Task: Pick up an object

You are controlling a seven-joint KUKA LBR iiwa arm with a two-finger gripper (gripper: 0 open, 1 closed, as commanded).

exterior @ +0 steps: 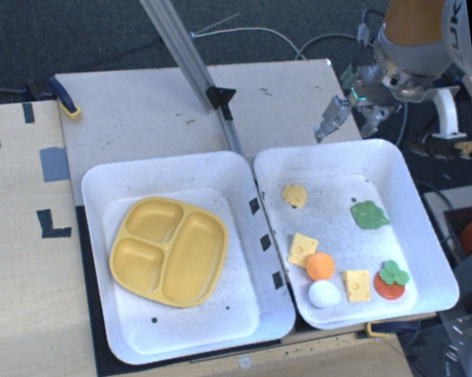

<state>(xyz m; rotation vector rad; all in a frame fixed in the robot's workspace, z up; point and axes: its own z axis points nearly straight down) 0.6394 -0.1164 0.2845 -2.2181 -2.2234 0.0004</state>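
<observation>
Seven small toy foods lie in the right bin [410, 203], the orange ball [319, 265] touching the white egg [324, 293]. At two o'clock, beyond its rim, the end effector [346, 117] hangs open and empty, the arm [424, 12] cut off above.

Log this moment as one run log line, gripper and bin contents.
gripper: above right bin's far rim, holding nothing | right bin: food toys untouched | left bin: yellow tray | pick: not yet
</observation>
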